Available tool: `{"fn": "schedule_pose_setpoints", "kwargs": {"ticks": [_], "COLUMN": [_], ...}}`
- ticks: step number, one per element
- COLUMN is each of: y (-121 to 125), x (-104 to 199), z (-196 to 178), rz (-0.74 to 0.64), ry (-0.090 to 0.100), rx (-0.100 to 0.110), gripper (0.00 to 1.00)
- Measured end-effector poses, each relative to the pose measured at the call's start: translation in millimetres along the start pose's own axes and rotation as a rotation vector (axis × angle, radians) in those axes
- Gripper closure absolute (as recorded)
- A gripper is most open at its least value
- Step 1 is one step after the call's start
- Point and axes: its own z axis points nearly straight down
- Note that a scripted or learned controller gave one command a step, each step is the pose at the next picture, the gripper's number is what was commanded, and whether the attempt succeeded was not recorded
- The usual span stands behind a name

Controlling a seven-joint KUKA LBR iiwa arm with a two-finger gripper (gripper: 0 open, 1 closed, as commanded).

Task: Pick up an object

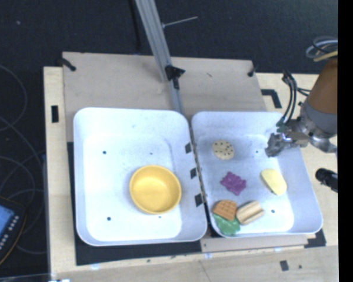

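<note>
The right bin (247, 125) holds a round speckled cookie (223, 150), a purple block (233, 183), a pale yellow piece (274, 181), a tan bread roll (250, 211), a brown waffle (225, 208) and a green item (227, 226) under the waffle. My gripper (275, 144) hangs over the right bin's far right part, above and just left of the yellow piece and right of the cookie. Nothing shows between its tips.
A yellow bowl (155, 188) sits in the left bin (106, 134). A grey metal pole (156, 37) slants down from the top to the bins' shared far edge. A screen (0, 223) lies at the lower left, off the bench.
</note>
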Motion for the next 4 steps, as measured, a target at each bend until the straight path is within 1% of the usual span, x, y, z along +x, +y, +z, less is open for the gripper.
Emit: {"fn": "schedule_pose_setpoints", "kwargs": {"ticks": [1, 2, 3, 4], "y": [-2.9, -1.3, 17.0, 35.7], "x": [6.0, 4.9, 54.3, 103.5], "z": [-49.2, -88.4, -73.6, -76.1], "rz": [-0.002, -0.002, -0.003, -0.004], "ry": [0.001, 0.001, 0.002, 0.002], "rx": [0.001, 0.003, 0.009, 0.007], "gripper": [1.00, 1.00, 1.00, 1.00]}}
